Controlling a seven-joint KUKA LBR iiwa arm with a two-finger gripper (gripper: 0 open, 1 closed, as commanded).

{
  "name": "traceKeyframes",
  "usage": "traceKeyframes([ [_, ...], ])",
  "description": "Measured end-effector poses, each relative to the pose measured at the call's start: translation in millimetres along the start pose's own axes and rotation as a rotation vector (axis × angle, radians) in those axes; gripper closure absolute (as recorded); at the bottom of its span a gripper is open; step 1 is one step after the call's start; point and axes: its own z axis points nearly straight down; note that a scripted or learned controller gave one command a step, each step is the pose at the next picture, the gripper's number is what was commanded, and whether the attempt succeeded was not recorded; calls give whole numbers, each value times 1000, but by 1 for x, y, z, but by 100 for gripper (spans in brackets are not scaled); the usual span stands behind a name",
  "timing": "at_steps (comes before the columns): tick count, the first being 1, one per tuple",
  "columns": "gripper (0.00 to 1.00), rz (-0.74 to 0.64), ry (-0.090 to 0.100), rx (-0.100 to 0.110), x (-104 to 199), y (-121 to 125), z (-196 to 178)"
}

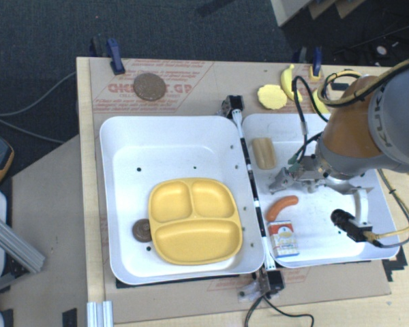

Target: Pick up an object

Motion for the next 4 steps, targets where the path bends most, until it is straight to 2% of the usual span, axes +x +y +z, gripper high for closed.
traceKeyframes([
  [1, 0, 0, 1, 5, 1, -29, 10],
  [2, 0, -1, 1, 2, 0, -33, 10],
  [3, 0, -3, -1, -2, 2, -23, 10],
  [4, 0, -4, -4, -7, -22, 44, 9],
])
